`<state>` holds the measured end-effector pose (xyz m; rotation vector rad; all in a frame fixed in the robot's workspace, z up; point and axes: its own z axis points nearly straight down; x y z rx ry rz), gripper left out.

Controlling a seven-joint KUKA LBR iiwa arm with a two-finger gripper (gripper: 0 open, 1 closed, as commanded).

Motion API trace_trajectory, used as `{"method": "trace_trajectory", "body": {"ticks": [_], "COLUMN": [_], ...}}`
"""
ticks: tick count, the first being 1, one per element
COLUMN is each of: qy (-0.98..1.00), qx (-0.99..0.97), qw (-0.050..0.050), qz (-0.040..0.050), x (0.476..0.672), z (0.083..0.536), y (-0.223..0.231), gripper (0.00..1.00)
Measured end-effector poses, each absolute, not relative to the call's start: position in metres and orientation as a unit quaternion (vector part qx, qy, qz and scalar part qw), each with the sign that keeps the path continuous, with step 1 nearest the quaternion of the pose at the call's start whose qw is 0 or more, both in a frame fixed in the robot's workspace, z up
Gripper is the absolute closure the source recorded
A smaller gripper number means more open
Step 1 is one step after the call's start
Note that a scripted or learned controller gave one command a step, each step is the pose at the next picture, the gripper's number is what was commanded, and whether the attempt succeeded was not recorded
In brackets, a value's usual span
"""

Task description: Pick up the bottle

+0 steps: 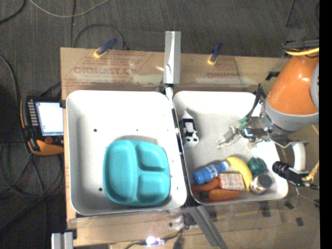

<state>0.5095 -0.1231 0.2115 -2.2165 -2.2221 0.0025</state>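
The bottle [210, 173] is blue with a white cap and an orange label. It lies on its side near the front of the right bin [218, 105], wedged among other items. My gripper [234, 132] hovers over the middle of that bin, above and to the right of the bottle and apart from it. It is open with nothing between its fingers. The grey arm with its orange band [293, 90] reaches in from the right.
Around the bottle lie a banana [240, 167], a small box [231, 181], a carrot [222, 195], a teal object [257, 165] and a can [261, 183]. A black-and-white toy [189, 130] lies by the right bin's left wall. A teal divided plate [137, 172] sits in the left bin [83, 118].
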Motion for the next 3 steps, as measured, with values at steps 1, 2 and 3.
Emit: {"method": "trace_trajectory", "body": {"ticks": [1, 2, 3], "qy": [-0.712, -0.712, -0.616], "qx": [-0.702, -0.702, -0.788], "qw": [-0.003, -0.005, 0.001], "qz": [-0.0037, -0.0046, 0.0016], "x": [0.487, 0.489, 0.494], "z": [0.089, 0.099, 0.183], "y": [-0.097, -0.098, -0.030], "gripper": [0.00, 1.00, 1.00]}}
